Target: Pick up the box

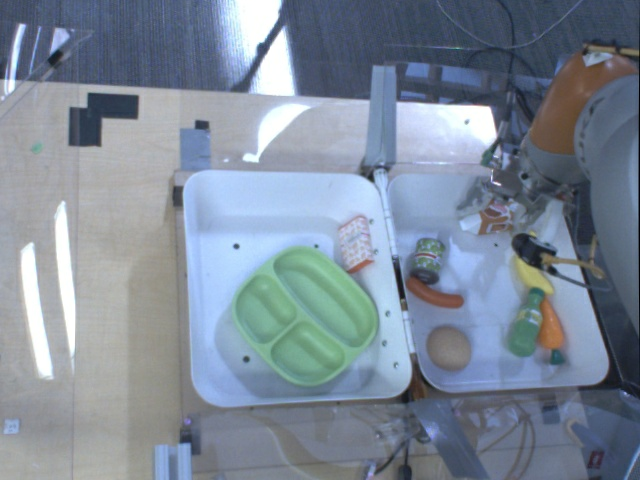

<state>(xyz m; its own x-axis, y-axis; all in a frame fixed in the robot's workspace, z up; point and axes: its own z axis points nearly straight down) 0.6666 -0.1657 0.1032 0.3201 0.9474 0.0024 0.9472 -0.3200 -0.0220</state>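
arm: grey KUKA arm (610, 138) enters from the right edge, upper part of the view
band: orange band (565, 103) above the wrist, facing up and left
wrist: angled down and to the left
gripper: gripper (497, 200) low, at the arm's left end; metal parts visible
fingers: too cluttered and small to read
grasp: cannot confirm anything between them

two bins (200, 268), one tray (305, 315), one box (354, 243)
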